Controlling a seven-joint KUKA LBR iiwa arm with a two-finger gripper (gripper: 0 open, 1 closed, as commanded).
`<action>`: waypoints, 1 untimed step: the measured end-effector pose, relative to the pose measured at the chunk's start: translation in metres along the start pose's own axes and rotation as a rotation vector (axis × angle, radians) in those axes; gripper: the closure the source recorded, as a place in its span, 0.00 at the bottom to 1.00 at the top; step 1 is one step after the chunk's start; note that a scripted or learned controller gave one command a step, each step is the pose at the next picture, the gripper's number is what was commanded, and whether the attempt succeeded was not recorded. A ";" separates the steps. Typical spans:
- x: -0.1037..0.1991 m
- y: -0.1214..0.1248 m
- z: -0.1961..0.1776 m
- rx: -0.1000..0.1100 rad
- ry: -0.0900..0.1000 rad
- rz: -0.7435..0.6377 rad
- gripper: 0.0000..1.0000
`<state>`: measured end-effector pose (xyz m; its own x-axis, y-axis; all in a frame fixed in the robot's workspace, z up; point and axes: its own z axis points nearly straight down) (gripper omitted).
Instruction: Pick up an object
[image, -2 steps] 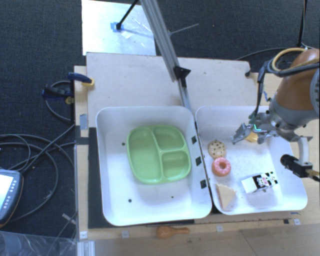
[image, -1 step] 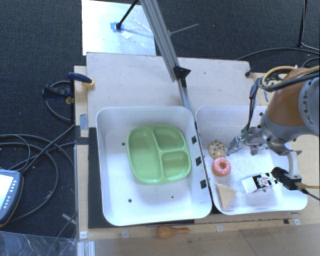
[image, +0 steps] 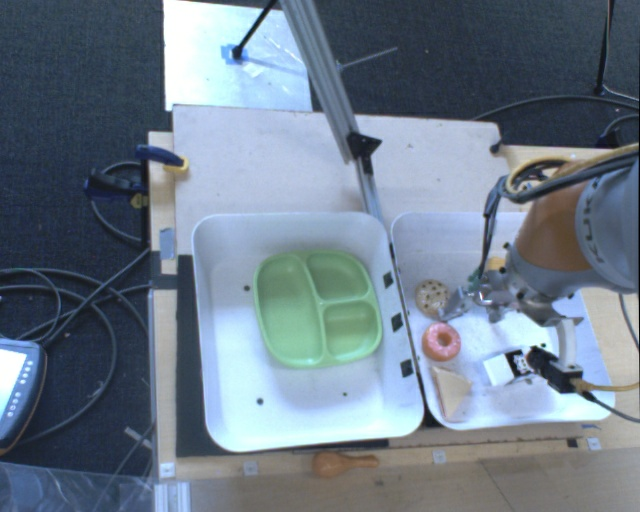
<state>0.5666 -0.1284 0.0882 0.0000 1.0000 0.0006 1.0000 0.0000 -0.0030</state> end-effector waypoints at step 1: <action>0.000 0.002 -0.014 -0.006 0.000 0.001 1.00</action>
<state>0.5683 -0.1286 0.1018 0.0009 1.0000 0.0001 1.0000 -0.0009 0.0032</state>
